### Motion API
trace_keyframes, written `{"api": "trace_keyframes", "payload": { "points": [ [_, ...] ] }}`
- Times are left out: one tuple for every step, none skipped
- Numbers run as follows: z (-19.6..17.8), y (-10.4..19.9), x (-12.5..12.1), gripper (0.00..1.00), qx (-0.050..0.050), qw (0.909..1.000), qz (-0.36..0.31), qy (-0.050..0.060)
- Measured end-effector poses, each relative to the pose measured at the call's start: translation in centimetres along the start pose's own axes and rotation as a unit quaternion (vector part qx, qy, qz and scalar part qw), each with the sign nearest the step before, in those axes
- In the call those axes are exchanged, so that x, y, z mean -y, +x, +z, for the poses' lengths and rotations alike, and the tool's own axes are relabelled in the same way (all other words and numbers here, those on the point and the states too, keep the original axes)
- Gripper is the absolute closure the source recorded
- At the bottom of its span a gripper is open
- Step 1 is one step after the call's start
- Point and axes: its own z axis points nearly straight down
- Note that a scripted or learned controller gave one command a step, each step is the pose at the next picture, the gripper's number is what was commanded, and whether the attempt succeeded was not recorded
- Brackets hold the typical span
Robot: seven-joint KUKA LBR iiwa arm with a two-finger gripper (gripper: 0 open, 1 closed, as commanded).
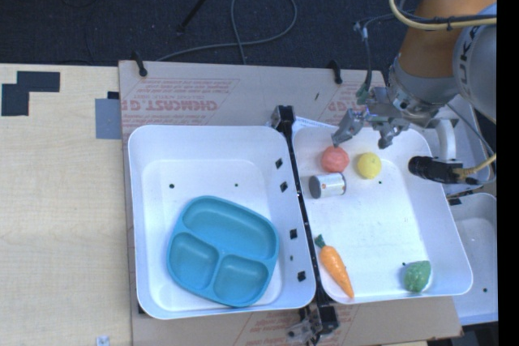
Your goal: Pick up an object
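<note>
While my hand (365,130) hangs spread and grasping nothing above the right bin (438,247)'s far edge, I judge I'm at the approach: the pink ball (333,159) sits just below; next I must descend squarely over it.

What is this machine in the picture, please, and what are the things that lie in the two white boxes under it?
It is a robot arm with a two-finger gripper, seen by one camera above the bench. The open gripper hangs over the far side of the right bin and holds nothing. In that bin lie a pink ball, a yellow ball, a small metal can, a toy carrot and a green lump. The left bin holds a blue divided plate.
</note>
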Motion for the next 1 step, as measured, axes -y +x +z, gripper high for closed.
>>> {"api": "trace_keyframes", "payload": {
  "points": [
    [-0.60,0.00,-0.18,0.00,0.000,1.0000,-0.001,-0.005]
  ]
}}
